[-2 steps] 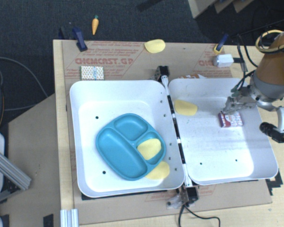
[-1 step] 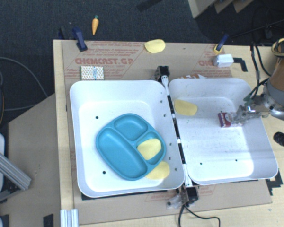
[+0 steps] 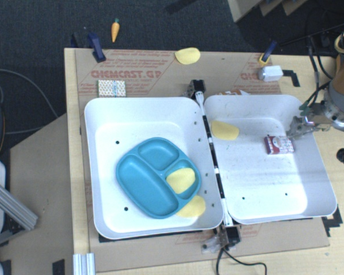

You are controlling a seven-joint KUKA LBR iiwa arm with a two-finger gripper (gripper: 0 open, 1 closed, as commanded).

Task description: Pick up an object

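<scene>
white plastic, two shallow bins side by side on a pale bench printed with faded red letters. left bin with a blue divided plate tilted across its floor, long compartment toward 7 o'clock. one yellow piece lying inside the plate's small compartment at 3 o'clock of the plate's centre; a second yellow piece just outside the plate rim at 5 o'clock, touching it, partly tucked under the edge. right bin with a third yellow piece at 10 o'clock of its floor, just beside the divider between the bins. small red and white packet at about 1 o'clock of the right bin's centre, flat on the floor. gripper at 2 o'clock of that bin, just above the packet's far corner, close to it but apart; whether fingers spread or pressed together, cannot tell, too blurred and small. grey arm entering from 3 o'clock. outside the bins, on the bench at 12 o'clock: another yellow piece, a small patterned card, a blue clip, a white block. small orange carrot-like thing on the dark floor beyond.
</scene>
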